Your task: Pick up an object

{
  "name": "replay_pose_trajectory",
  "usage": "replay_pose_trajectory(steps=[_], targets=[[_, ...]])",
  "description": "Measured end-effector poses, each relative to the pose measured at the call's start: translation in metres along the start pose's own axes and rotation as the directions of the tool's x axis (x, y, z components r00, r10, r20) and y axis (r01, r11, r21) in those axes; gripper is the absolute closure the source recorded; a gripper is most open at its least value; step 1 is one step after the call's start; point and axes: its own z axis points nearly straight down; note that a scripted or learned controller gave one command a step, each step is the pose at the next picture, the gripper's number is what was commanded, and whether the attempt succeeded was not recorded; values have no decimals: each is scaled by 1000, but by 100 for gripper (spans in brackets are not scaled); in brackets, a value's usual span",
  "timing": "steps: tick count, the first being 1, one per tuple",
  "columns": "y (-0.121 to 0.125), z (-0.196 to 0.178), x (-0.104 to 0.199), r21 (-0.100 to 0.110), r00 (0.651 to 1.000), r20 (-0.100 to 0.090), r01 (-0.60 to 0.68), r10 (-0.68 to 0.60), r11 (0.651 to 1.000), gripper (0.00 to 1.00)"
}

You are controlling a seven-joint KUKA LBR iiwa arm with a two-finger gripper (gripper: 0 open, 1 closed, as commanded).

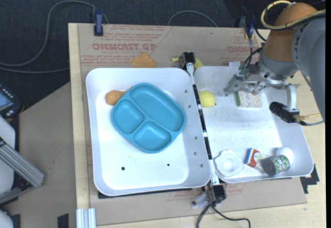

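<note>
The grey arm (302,35) with its orange band reached in from the right, and its gripper (247,83) sat low over the far part of the right bin (243,134). Whether the gripper was open or closed could not be told from this slanted view. Just beneath and beside it lay a small speckled packet with a green edge (249,100), on the bin floor (touching or merely close, the view did not settle).

A yellow lemon-like object (207,99) rested against the right bin's left wall, well apart from the gripper. At the near end of that bin sat a round white lid-like piece (228,164), a small red and white carton (252,156) and a green-labelled can (275,164) lying on its side, clustered together.

The left bin (103,160) held a blue three-compartment plate (148,117), with an orange object (113,96) tucked at its far left edge. Another orange piece (143,60) lay on the cardboard (124,43) beyond the bins.
</note>
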Motion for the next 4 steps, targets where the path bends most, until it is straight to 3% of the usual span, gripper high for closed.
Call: replay_pose_trajectory(steps=[1, 2, 3, 4], targets=[[3, -15, -1, -11, 1000, 4, 1, -1, 1000, 100], [2, -14, -1, -8, 1000, 3, 0, 0, 1000, 0], [-1, -2, -1, -4, 1000, 0, 1, -1, 1000, 0], [1, -15, -2, -12, 1000, 4, 0, 0, 1000, 100]])
